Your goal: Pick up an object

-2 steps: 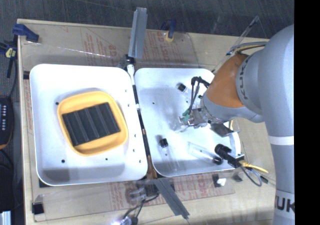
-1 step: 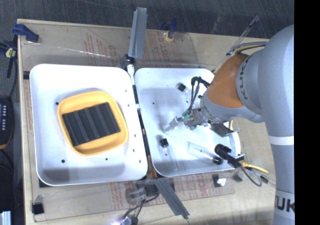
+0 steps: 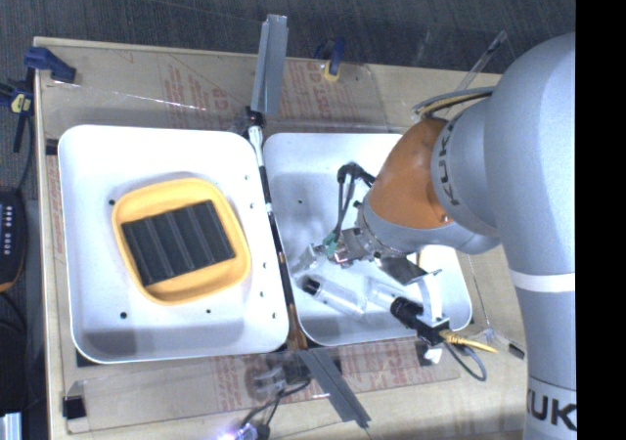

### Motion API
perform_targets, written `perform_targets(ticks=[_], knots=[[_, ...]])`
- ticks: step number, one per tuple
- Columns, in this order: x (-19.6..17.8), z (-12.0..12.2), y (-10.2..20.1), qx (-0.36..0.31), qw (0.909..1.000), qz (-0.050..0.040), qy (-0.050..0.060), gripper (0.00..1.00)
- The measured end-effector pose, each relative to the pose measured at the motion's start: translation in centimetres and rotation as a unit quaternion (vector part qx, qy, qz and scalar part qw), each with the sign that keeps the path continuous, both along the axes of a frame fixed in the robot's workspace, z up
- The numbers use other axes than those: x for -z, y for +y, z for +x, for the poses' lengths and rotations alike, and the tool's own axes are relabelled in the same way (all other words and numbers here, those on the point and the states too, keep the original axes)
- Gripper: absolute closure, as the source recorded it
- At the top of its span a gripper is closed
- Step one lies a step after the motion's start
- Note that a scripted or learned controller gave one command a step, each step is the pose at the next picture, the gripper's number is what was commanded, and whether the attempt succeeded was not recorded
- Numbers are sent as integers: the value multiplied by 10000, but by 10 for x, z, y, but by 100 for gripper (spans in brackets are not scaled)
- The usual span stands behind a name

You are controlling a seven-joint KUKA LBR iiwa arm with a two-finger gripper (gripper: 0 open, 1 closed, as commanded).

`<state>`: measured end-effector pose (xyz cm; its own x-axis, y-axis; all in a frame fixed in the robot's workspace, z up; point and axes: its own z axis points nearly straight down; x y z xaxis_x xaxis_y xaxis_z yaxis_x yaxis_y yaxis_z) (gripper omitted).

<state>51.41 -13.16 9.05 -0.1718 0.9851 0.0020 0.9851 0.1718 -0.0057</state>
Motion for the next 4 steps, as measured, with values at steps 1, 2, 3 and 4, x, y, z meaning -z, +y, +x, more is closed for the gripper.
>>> perform_targets(ticks=[1, 2, 3, 4], knots=[[-43, -34, -46, -232, 9997, -1, -22, 0], [0, 38, -32, -475, 9989, 4, -14, 0], [-1, 23, 6, -675, 9977, -7, -14, 0], [-7, -33, -37, -548, 9985, 5, -12, 0]])
